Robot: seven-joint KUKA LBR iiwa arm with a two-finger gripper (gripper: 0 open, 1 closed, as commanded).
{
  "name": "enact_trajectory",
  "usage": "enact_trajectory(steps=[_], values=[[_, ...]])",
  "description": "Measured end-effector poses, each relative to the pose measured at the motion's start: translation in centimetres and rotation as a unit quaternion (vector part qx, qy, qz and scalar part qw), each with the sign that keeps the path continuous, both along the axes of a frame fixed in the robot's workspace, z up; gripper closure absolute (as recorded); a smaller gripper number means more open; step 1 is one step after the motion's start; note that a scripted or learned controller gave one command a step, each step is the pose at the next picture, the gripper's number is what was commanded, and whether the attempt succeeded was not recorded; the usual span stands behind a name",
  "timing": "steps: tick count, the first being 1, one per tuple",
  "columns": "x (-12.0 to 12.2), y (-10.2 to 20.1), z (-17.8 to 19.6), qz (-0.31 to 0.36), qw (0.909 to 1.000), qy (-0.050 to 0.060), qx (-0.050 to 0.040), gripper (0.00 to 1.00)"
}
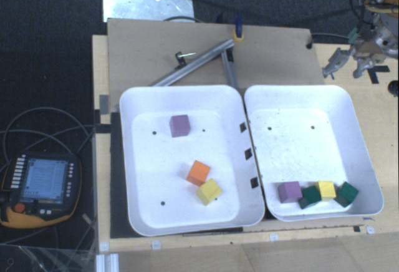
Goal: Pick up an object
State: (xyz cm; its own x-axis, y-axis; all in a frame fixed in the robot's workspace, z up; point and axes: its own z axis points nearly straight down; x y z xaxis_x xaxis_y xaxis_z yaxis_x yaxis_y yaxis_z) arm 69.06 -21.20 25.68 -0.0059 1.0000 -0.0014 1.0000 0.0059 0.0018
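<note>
Barely begun: end effector (349, 65) parked up past the right bin (358, 115), prongs seemingly spread and bare, nothing lifted, nearest blocks, purple cube (289, 191) and yellow cube (326, 189), well below along that bin's near wall.

The arm (381, 9) is cut off by the right edge.

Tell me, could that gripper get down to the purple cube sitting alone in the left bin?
Probably yes. The purple cube stands apart from the orange cube and yellow cube, with nothing over it. The gripper is off beyond the right bin, so the arm must cross over first.
</note>
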Motion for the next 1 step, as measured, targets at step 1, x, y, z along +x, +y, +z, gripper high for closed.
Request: enact_trajectory(steps=[1], values=[[-0.01, -0.03, 0.01, 0.0, 1.0, 0.0, -0.0003, 0.0]])
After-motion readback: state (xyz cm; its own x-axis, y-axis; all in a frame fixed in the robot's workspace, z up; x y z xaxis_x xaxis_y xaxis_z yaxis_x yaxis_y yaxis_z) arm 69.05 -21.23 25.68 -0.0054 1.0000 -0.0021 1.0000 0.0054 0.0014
